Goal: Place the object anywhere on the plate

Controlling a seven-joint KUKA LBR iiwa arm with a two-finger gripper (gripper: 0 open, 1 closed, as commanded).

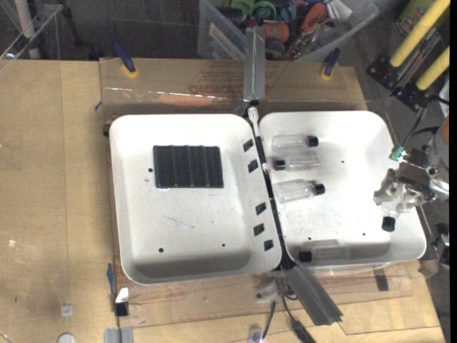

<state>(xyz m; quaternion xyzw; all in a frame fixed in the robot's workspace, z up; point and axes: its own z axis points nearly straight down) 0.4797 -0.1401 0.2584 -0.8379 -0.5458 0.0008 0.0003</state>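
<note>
Pale plywood covers the bench, its grain running in broad sheets, and two shallow white bins sit side by side on it with rounded corners and a smooth, slightly glossy finish. A metal divider strip with small black tabs runs between them. Behind the bench, a clear plastic tub holds a heap of brightly coloured toys, and yellow foam tubes lean at the upper right. The left bin carries the plate, a flat, dark, rectangular slab with ridged panels, lying in its upper half. The right bin holds three clear plastic vials with black caps, lying on their sides near the divider: one at the top, one just below it, and a third lower still. The gripper hangs over the right edge of the right bin, well apart from the vials; its metal body shows, with a dark tip below, but whether its fingers stand wide or narrow cannot be told.
</note>
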